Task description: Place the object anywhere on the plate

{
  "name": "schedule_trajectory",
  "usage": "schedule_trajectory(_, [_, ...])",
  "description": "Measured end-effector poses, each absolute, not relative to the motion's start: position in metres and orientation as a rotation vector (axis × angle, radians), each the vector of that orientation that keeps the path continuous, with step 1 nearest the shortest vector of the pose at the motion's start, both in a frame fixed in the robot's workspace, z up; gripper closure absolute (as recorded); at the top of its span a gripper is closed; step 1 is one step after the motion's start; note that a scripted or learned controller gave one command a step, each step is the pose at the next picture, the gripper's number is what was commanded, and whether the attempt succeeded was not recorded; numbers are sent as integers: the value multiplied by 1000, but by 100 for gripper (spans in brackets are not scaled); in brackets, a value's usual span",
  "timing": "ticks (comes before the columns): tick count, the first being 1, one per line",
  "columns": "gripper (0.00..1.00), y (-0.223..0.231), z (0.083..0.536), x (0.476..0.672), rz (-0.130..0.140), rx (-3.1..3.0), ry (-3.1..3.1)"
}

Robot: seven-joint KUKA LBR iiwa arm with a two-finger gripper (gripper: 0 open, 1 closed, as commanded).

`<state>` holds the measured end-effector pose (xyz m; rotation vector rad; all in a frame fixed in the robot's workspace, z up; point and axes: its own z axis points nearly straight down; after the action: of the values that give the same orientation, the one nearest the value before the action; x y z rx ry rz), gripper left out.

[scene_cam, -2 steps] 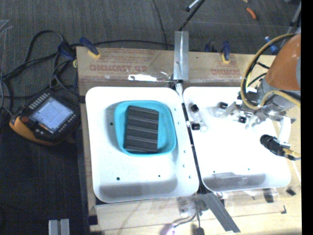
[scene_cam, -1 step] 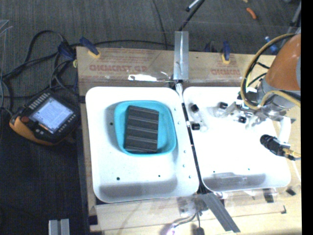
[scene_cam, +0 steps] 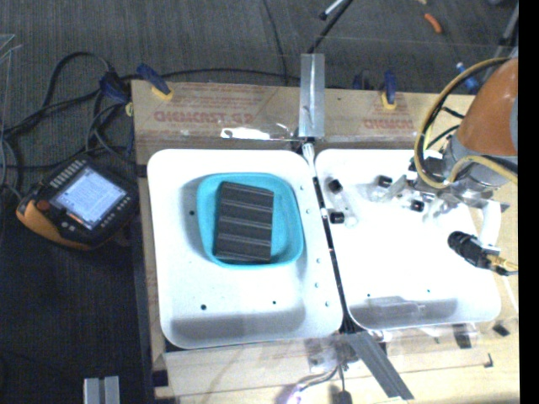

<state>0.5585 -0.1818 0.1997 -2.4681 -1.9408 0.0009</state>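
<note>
Since the dark ribbed block (scene_cam: 245, 221) already lies flat on the blue plate (scene_cam: 292, 225), task looks done from here. Plate sits mid left bin (scene_cam: 168, 268). Gripper (scene_cam: 425, 196) is well right of the plate, over the right bin (scene_cam: 404, 268), nothing between its fingers; can't tell how far open. Block looks rigid, light-ish, grooved top, probably not slippery. If regrasp needed: pinch across the short sides, perpendicular to the ribs, near centre.

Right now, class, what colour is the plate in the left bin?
Light blue plate, seen in the camera view.
</note>
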Motion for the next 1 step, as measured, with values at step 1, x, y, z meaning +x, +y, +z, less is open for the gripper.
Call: schedule_trajectory(1, [0,-194,194,518,3,-2530,-1857])
